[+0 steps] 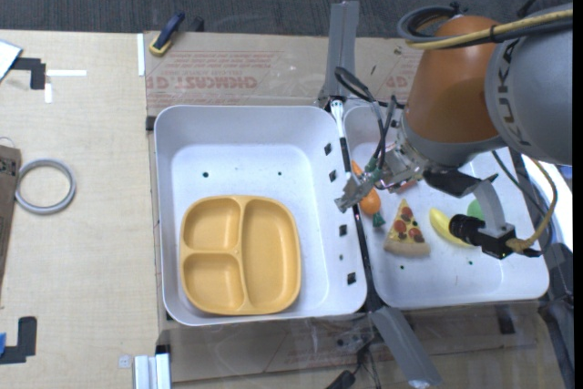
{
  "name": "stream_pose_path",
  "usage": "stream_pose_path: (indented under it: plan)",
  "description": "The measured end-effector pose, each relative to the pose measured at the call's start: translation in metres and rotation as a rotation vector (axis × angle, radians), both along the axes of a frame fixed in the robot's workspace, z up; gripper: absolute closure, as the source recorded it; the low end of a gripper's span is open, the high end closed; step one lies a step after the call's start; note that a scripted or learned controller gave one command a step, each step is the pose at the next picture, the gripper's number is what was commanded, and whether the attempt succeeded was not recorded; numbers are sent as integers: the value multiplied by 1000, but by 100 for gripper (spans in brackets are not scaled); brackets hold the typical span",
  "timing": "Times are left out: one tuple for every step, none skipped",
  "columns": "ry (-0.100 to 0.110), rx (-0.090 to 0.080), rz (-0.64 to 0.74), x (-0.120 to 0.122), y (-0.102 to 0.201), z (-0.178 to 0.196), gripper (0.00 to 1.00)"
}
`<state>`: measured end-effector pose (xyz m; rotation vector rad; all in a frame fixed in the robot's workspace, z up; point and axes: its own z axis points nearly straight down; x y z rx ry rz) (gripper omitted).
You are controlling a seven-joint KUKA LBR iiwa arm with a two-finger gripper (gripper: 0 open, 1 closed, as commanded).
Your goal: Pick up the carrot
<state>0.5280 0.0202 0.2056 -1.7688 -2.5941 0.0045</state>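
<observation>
Arm low over the dividing wall between two bins, hand (pixel 363 189) right at the carrot (pixel 369 199).

From where I stand there are two white bins on the bench (pixel 82 287). The left bin (pixel 246 137) holds one yellow divided plate (pixel 241 252) with three compartments. The right bin (pixel 455 282) holds one carrot against its left wall, one pizza slice (pixel 406 230) just beside it, and one banana (pixel 448 226) with something green (pixel 474 208) next to it. The hand's fingers reach down onto the carrot, but I cannot tell whether they are apart or clamped on it. One roll of tape (pixel 43 186) lies well apart on the bench's left.
</observation>
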Motion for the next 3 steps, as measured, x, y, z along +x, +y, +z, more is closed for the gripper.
stream_pose_path:
  plan:
    - [-2,0,80,26,15,77,0]
    - [0,0,184,30,-5,57,0]
    - [-2,1,372,72,53,-14,0]
